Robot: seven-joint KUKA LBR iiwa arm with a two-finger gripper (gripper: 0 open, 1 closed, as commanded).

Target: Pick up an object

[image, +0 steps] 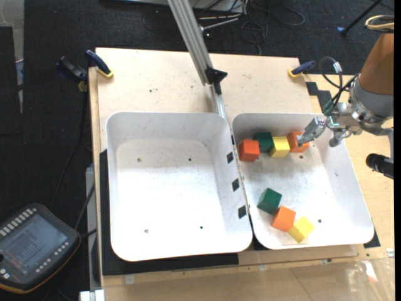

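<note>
1. Because the grey arm with its orange band (382, 58) reaches in from the right, its tool (311, 133) sits low over the far edge of the right shallow white plastic bin (351, 187), right at the end of a row of blocks.
2. Whether the tool is released or clenched cannot be told; it meets the small orange wooden cube (296, 142) at the row's right end, but a grasp is not visible.
3. That row lies along the bin's far wall, blocks touching: an orange-red cube (249, 149), a dark green cube (263, 142), a yellow cube (280, 147), then the orange one.
4. A second cluster lies nearer the front: a green cube (269, 200), an orange cube (283, 218), a yellow cube (301, 229).
5. Count: seven blocks, namely three orange or orange-red, two green, two yellow.
6. Both bins rest side by side on the pale tabletop (175, 80); the left white bin (119, 168) holds no blocks.
7. Judged from this, the orange end cube is the likely target, being the nearest to the tool.
</note>
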